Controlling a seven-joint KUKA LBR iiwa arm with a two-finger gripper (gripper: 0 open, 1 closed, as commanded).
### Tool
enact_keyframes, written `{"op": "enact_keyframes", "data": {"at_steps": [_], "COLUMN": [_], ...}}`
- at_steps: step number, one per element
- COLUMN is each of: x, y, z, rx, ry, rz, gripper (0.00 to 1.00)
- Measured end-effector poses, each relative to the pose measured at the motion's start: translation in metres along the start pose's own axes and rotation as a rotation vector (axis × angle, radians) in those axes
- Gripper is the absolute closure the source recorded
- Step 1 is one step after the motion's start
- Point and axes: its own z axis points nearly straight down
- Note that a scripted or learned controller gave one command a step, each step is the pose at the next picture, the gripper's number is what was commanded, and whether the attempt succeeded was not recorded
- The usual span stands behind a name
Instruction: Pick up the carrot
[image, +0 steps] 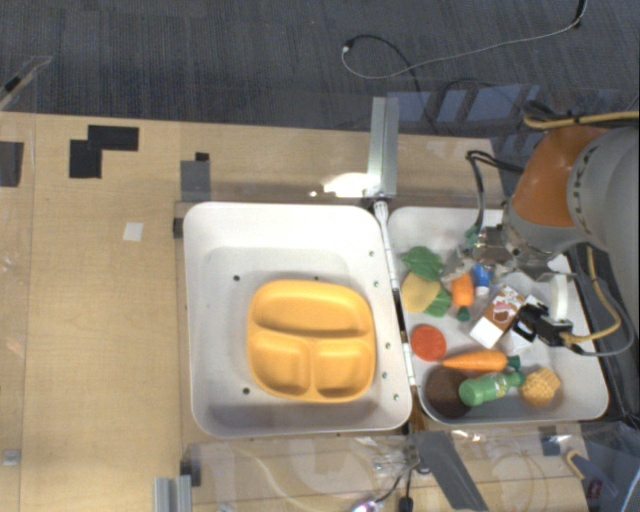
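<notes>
**Carrot crowded in on three sides, gripper over the wrong end of the bin**

The carrot (474, 361) lies on its side in the right bin (596, 400), toward the near edge, tip pointing left. It is hemmed in: a red disc (429, 342) just beside its tip, a dark brown round piece (446, 392) and a green bottle (490, 388) touching or nearly touching it below, a small white carton (498, 318) just above.

The gripper (487, 252) sits at the far part of the same bin, above a small orange piece (461, 291) and blue bits; whether it is apart or together I cannot tell, since the wrist hides it.

Likely trouble, as I judge it:
- Closing where it now sits would catch the orange piece, which a program could mistake for the carrot by colour
- Descending on the carrot, one side could land on the bottle or carton and block the close
- A grip near the tapered tip may slip off
- A shove could roll the carrot against the bin wall

Count: two bins, the left bin (215, 240) with one yellow tray (310, 338). In the right: one carrot, one red disc, one brown piece, one bottle, one carton, one green leaf (423, 262), one yellow-green fruit (423, 294), one waffle-textured tan piece (540, 385), one small orange piece
</notes>
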Motion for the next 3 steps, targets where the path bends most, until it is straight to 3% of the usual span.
{"op": "enact_keyframes", "data": {"at_steps": [1,2,3], "x": [0.018,-0.002,0.001], "y": [0.05,-0.015,-0.013], "z": [-0.007,0.0,-0.012], "rx": [0.002,0.001,-0.005], "ry": [0.001,0.0,0.001], "rz": [-0.052,-0.03,-0.033], "gripper": [0.0,0.0,1.0]}}
